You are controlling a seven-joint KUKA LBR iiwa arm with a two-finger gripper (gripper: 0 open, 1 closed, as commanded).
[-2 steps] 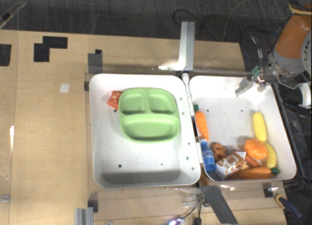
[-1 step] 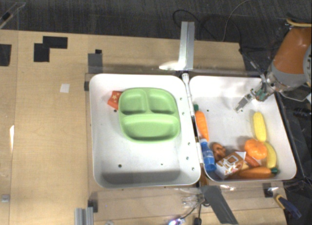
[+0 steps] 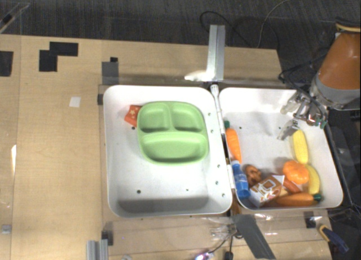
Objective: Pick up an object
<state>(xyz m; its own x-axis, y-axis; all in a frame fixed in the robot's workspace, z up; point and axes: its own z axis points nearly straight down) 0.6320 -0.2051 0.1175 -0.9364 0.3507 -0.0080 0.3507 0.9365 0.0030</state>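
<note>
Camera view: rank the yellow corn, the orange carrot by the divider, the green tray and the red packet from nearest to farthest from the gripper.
From the gripper, high in the right bin:
1. Yellow corn, just below it, same bin.
2. Orange carrot, at the right bin's left wall.
3. Green tray, middle of the left bin.
4. Red packet, peeking out at the tray's far left edge.

Tray (image 3: 171, 131) in left bin (image 3: 115, 157); corn (image 3: 300, 146) in right bin (image 3: 256, 109).

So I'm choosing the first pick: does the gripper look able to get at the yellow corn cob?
Probably yes. The gripper hangs over the right bin, just above the yellow corn cob, whose upper end lies bare, with the orange toy at its lower end.
</note>
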